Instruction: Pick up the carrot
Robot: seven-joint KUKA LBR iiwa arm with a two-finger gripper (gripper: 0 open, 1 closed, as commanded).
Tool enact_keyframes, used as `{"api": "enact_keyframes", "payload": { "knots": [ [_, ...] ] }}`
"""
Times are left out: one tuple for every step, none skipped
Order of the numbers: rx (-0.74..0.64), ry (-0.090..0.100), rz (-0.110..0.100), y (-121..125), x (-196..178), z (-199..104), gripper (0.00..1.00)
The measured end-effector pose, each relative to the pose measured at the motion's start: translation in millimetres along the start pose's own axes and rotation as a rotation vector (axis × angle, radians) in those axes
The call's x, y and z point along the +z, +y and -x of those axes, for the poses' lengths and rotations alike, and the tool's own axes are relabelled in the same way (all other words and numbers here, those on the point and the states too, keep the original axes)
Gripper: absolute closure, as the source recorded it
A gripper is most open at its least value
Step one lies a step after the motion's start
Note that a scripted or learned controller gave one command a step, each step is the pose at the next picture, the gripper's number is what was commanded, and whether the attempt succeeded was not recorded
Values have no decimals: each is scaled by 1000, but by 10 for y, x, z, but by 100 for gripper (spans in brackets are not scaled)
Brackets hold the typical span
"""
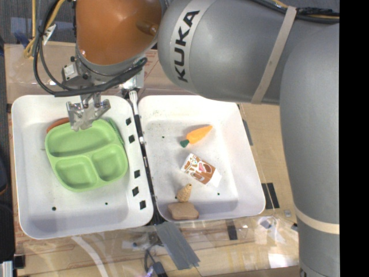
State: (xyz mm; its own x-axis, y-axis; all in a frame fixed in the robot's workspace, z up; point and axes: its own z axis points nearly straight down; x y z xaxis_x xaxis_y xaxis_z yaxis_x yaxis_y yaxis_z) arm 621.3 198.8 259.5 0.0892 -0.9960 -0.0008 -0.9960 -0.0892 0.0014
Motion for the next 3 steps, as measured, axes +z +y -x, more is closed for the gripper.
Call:
{"api": "enact_keyframes", "payload": {
  "knots": [
    [-319, -2, 2, -325, 761, 152, 100],
    [-633, -2, -5, -364, 311, 183, 100],
    [-1023, -1, -5, -255, -136, 192, 100]
  ]
}}
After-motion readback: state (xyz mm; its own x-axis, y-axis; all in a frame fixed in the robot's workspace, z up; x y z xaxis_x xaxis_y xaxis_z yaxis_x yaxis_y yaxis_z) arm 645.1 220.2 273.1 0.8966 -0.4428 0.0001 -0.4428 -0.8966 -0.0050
